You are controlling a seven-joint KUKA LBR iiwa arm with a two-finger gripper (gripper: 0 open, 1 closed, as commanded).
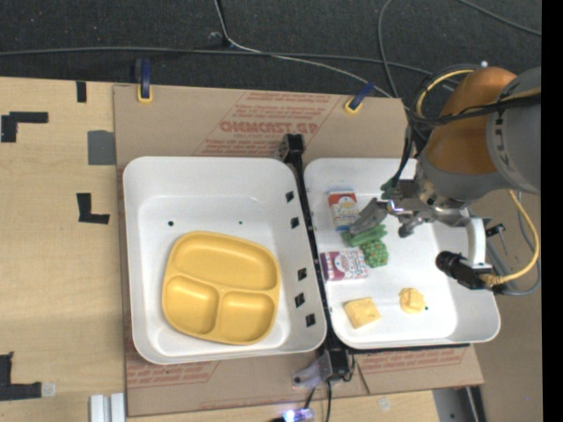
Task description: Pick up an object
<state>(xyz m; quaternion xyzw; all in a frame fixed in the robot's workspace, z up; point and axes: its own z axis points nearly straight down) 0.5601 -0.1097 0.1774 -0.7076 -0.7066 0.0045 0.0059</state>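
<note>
Camera view: fixed, looking down on two white bins, arm at right of frame.
Gripper point(380, 219): low over the right bin point(471, 328), fingers spread, one dark finger point(368, 218) reaching left onto the green object point(371, 244).
Hold: nothing clearly between the fingers; the finger seems to touch the green object's top, though the contact is hard to make out.
Green object: centre of the right bin, just below the gripper, beside a pink-and-white packet point(345, 265).
Other contents: a red-and-white carton point(342, 206) above, two small yellow pieces point(361, 312) point(412, 301) lower down.
Left bin point(145, 183): a yellow divided tray point(222, 287).
Hidden: the arm's body covers the right bin's upper right corner.
</note>
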